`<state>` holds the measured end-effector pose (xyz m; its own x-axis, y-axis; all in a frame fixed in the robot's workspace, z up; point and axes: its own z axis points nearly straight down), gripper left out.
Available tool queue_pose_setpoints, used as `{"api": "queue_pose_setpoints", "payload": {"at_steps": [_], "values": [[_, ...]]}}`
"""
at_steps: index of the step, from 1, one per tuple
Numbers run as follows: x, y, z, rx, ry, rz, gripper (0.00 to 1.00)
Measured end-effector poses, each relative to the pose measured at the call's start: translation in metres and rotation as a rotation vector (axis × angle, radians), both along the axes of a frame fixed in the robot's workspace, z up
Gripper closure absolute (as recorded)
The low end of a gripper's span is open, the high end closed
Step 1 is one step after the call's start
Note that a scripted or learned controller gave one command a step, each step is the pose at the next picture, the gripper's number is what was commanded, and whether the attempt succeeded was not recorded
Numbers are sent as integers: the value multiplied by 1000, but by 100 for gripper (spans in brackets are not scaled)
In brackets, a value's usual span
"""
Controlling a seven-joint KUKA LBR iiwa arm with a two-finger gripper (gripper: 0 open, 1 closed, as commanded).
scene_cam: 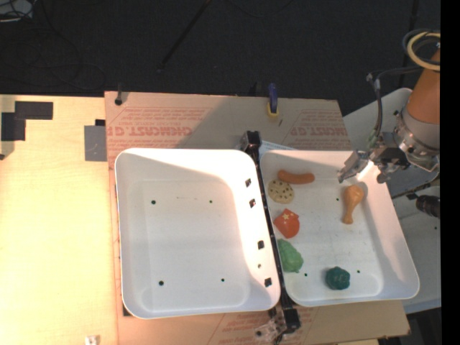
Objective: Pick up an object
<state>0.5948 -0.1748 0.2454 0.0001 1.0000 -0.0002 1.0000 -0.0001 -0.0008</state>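
Note:
Several toy foods lie in the right bin (392, 261): a sausage (296, 177), a cookie (281, 190), a red strawberry-like piece (287, 223), a light green leaf (290, 256), a dark green broccoli (337, 278) and a tan chicken drumstick (351, 200). My gripper (368, 165) hangs over the bin's far right rim, just above the drumstick's upper end. Its fingers look spread, with nothing between them.
The left bin (136, 264) sits beside the right one, with black clips (252, 144) along the seam between them. Cardboard lies under both bins. A blue clamp (272, 100) stands at the back edge. A light wooden bench top (50, 228) extends left.

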Motion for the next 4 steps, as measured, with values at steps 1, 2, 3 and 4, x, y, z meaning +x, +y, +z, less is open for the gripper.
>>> {"api": "queue_pose_setpoints", "payload": {"at_steps": [1, 2, 3, 4], "values": [[0, 0, 10, 0, 0, 1, 100], [15, 9, 111, -3, -11, 3, 100], [46, -24, 267, -7, -16, 3, 100], [48, 24, 105, 6, 17, 4, 100]]}}
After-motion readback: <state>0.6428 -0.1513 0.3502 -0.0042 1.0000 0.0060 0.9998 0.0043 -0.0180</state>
